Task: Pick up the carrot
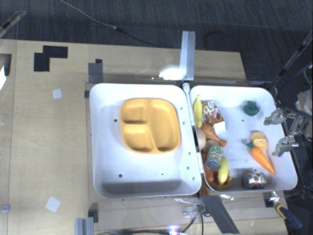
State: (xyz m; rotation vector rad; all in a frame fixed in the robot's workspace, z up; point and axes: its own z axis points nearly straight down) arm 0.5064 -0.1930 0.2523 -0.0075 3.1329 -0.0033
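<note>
one carrot (pixel 262 160) lies in the right bin (pixel 234 89), just beside the corn (pixel 259 141) and near the can (pixel 254 180). your gripper (pixel 282 129) hangs released at the bin's right rim; descend over the carrot's middle, fingers across its width, clear of the corn.

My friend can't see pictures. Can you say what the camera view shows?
A carrot lies in the right white bin among toy foods, with the gripper near that bin's right edge. The left bin holds a yellow divided plate.
</note>
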